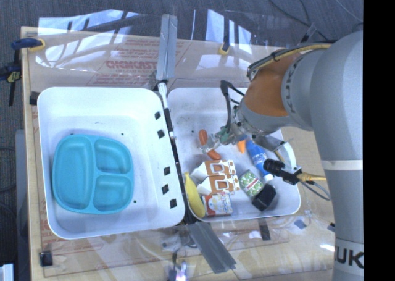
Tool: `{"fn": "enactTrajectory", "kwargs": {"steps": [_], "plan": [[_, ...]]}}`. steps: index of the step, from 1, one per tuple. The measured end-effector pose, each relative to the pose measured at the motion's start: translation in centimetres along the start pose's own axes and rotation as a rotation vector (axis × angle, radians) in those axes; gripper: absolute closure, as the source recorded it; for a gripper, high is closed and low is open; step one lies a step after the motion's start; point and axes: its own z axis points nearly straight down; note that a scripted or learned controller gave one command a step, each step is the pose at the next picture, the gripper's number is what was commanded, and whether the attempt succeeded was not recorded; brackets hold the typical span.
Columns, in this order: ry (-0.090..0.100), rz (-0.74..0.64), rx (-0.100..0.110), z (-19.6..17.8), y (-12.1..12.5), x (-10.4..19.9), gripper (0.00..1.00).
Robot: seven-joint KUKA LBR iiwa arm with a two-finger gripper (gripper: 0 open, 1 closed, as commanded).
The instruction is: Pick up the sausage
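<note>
The sausage (202,138) is a small reddish-orange piece lying in the right bin (191,104), near its left wall. A second orange piece (213,154) lies just below it. My gripper (224,135) hangs low over the middle of the right bin, a short way to the right of the sausage and just above the second orange piece. Nothing can be made out between its tips at this size. The grey arm with its orange band reaches in from the right and hides the bin's right part.
The right bin's front holds a blue bottle (258,161) with an orange cap, a white-and-orange carton (219,184), a green packet (250,183), a banana (192,194) and a black block (264,197). The left bin (92,104) holds a blue divided plate (92,173).
</note>
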Motion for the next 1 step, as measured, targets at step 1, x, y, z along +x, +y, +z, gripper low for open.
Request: {"fn": "enactTrajectory", "kwargs": {"steps": [1], "plan": [[-0.001,-0.101,-0.001,-2.87,-0.08,1.65,1.0]]}}
